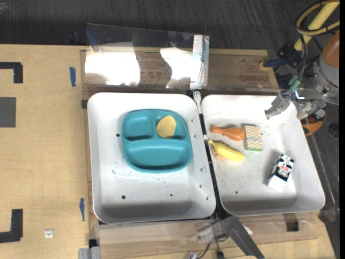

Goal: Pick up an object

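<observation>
White plastic rims the right bin (318,190), where a carrot (229,132), sponge (253,137), banana (227,152) and small carton (281,172) lie, and the gripper (285,106), its spread impossible to tell, hovers over the far right corner and should centre above one item before descending.

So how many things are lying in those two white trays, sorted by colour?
Teal: 1, the divided plate in the left bin.
Yellow: 2, the round lemon-like piece on that plate and the banana in the right bin.
Orange: 1, the carrot.
Patterned green: 1, the sponge-like block.
Black and white: 1, the small carton.
Total: 6
</observation>
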`<state>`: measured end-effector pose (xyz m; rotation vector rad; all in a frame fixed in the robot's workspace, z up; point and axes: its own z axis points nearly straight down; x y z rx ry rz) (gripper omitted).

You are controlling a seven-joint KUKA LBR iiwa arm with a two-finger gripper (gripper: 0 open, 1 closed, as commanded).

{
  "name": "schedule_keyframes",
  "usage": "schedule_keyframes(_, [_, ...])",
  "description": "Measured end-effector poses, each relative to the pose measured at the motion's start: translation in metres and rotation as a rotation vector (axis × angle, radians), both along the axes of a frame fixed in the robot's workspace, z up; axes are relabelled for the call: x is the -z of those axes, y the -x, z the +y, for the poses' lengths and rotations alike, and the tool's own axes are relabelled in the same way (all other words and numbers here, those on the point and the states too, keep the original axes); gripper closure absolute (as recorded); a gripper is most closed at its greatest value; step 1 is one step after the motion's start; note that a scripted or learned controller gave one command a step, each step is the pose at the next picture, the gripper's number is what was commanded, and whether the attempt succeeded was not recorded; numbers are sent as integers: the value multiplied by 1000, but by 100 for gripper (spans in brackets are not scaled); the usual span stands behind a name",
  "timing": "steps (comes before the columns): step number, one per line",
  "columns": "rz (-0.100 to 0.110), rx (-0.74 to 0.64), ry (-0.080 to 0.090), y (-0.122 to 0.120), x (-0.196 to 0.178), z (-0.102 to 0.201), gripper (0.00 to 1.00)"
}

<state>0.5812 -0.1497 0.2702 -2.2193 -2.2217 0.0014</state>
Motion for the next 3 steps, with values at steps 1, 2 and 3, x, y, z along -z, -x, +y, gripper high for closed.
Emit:
schedule_keyframes(1, [6,-75,-2,-3,93,-1,0])
schedule_keyframes(2, [-8,-8,2,-10,183,-10,0])
schedule_keyframes(3, [-6,-8,1,-9,184,-10,0])
